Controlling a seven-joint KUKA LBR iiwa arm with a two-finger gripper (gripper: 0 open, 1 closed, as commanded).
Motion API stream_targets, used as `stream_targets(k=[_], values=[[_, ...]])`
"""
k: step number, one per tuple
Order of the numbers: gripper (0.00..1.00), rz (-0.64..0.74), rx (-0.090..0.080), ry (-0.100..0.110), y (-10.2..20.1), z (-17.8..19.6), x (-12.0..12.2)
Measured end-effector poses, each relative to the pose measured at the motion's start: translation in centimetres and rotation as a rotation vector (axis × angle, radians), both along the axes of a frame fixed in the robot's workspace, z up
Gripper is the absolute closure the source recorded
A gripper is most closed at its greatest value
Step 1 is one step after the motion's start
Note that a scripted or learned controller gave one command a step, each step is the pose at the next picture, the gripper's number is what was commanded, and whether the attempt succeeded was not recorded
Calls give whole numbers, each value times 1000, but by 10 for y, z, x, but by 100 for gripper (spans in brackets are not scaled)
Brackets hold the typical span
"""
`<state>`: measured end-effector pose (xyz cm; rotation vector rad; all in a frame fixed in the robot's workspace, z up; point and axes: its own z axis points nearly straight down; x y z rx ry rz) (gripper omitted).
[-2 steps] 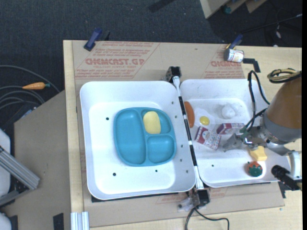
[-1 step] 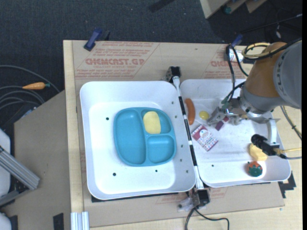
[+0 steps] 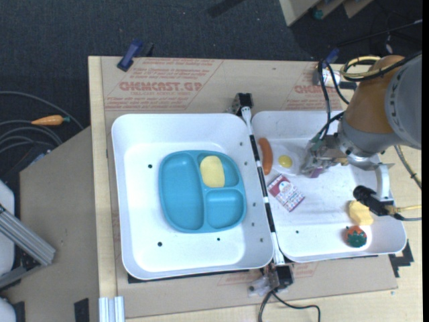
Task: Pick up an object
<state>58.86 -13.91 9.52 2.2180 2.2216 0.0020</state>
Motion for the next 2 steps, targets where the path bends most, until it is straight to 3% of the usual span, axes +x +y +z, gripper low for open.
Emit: stream_targets(k=[1, 2], values=[[100, 0, 2, 1, 85, 90, -10], [100, 0, 2, 3, 180, 141, -40]])
